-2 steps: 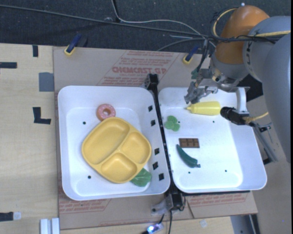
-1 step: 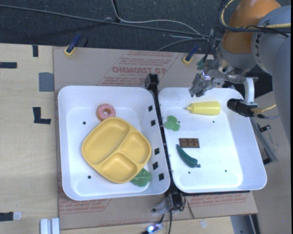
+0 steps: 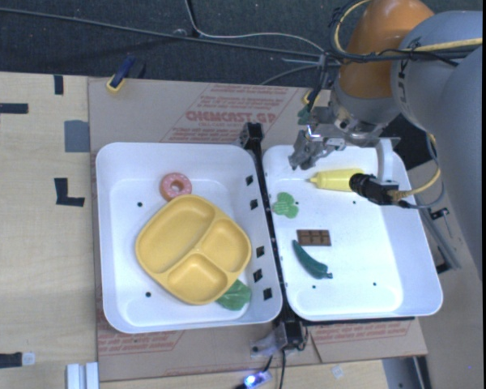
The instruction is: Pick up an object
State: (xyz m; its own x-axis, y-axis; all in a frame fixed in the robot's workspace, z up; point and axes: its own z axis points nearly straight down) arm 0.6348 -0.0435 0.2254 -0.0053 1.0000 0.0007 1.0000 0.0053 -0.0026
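Right bin [image 3: 405,290]: yellow bottle [image 3: 337,181] lies crosswise, long axis left-right, tip pointing left; hand [image 3: 306,154] beside tip, grip state unclear.

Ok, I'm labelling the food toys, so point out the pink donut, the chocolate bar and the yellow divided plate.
pink donut [image 3: 176,186], camera view, on its ring.
chocolate bar [image 3: 313,237], camera view, at its middle.
yellow divided plate [image 3: 172,235], camera view, on its upper left compartment.

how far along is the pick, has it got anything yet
Nothing looks picked yet. The gripper hovers over the right white bin's upper left corner, nothing visible between its fingers. The yellow mustard bottle, green broccoli piece, brown chocolate bar and dark green pepper lie there. Descent, grasp and lift remain.
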